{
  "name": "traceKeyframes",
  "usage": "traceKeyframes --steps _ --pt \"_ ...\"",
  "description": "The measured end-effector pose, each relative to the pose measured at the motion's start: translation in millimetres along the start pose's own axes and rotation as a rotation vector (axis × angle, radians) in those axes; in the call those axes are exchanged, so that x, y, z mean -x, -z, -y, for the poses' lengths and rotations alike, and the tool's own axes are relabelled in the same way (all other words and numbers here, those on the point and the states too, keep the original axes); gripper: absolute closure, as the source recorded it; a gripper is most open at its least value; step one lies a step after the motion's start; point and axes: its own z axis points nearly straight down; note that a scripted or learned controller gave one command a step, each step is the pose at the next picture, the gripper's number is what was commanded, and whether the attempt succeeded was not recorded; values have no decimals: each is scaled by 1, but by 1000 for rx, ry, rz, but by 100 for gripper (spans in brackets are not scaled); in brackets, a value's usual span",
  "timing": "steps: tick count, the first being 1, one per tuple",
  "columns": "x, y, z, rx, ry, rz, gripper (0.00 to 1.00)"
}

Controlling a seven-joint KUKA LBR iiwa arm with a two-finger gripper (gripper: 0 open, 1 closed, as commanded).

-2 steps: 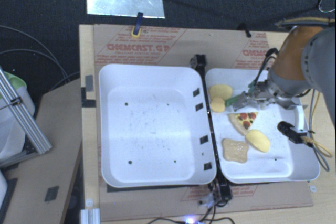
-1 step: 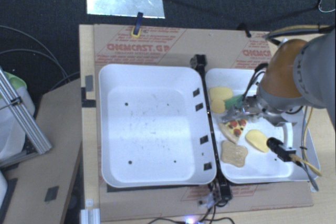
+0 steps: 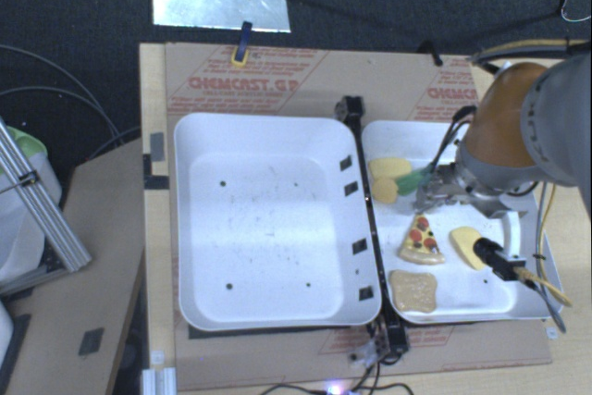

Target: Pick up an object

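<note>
Several toy foods sit in the right bin point(image 3: 388, 136): pizza slice point(image 3: 422, 240), yellow piece point(image 3: 389, 167), tan piece point(image 3: 414, 290). End effector point(image 3: 431, 192) hovers just above the pizza, probably lining up a grab; can't tell its grip state.

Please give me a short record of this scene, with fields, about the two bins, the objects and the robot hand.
bins: left bin and right bin, white, side by side
objects in right bin: pizza slice toy, tan flat piece, two yellow pieces, yellow wedge
hand: low over the right bin, beside the yellow pieces, above the pizza slice toy
hand grasp: cannot tell
arm: enters from the right
</note>
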Motion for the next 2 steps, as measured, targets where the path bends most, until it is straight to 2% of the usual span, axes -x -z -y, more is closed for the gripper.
traceKeyframes --steps 1,2 --pt "-7 22 34 -14 -3 -2 100" --pt "-71 89 8 -5 8 -2 100"
